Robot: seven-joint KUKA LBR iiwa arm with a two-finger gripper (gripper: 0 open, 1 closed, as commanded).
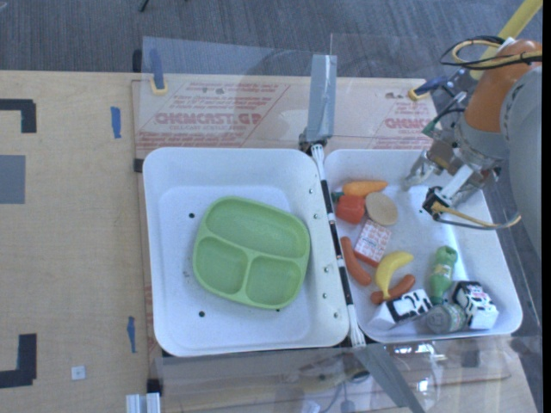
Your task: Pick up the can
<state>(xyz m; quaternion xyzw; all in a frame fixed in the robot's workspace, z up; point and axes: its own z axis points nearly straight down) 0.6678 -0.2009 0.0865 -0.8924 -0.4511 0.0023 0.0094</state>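
The can (375,229) lies tilted in the right bin (510,295), left of the bin's middle. Its tan lid faces up and back, and its body carries a red and white label. An orange carrot (364,187) and a red pepper (349,208) sit right behind and left of it. My gripper (418,173) hangs over the back of the right bin, up and to the right of the can and apart from it. Nothing shows in its grasp.
The left bin (164,231) holds a green divided plate (250,252). Also in the right bin are a banana (392,268), two sausages (355,261), a green bottle (442,270), two black-and-white cartons (411,305) and a clear grey object (444,319).
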